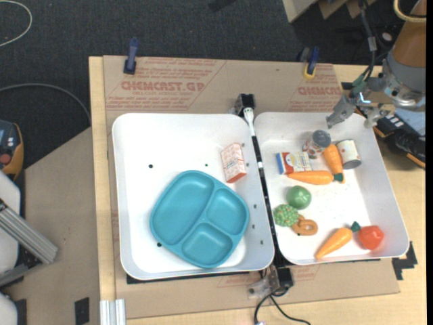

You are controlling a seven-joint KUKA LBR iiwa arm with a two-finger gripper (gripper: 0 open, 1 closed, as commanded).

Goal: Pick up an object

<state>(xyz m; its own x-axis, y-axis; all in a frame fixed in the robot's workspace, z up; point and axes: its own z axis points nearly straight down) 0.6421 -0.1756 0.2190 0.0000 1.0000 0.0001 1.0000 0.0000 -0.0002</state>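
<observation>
1. Reaching in from the right, the grey arm (406, 59) is seen above the far right corner of the right bin (389, 202); its hand (342, 114) hangs over the bin's rim, with nothing seen between the fingers. How far they are parted cannot be told.
2. Toy foods are scattered in the right bin: a carrot (312, 177), a second carrot (332, 158), a third carrot (334, 242) touching a tomato (370, 236), broccoli (286, 215), a green ball (298, 196), a can (348, 153).
3. A blue divided plate (199, 217) and a small carton (233, 162) are seen in the left bin (128, 181).
</observation>
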